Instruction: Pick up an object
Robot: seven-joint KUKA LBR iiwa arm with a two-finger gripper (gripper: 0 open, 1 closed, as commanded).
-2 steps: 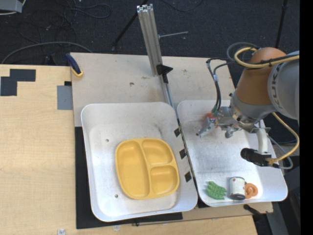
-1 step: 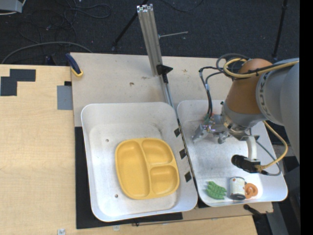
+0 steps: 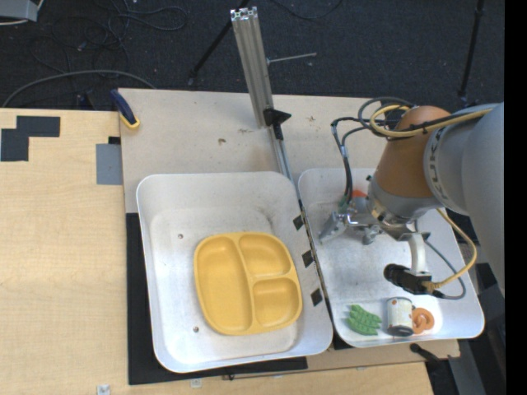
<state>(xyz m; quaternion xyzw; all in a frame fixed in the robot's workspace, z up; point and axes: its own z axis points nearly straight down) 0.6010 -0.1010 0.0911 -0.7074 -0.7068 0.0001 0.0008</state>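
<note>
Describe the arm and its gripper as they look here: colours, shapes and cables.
The arm is a thick, rounded grey body with an orange band above the wrist. Yellow and black cables loop over the top of the band, and a black cable trails down its left side. Below it sits the gripper, a small cluster of silvery metal parts. Another yellow cable hangs to the right, over the right bin.

I am looking over everything under me and I am finding no writing that can be read. The small can lying in the right bin is showing a pale wrapper, but whatever is printed on it is coming out too small and blurred to make out. The yellow tray in the left bin is showing plain, unmarked plastic, and the bench is carrying no legible label, number or sign.
</note>
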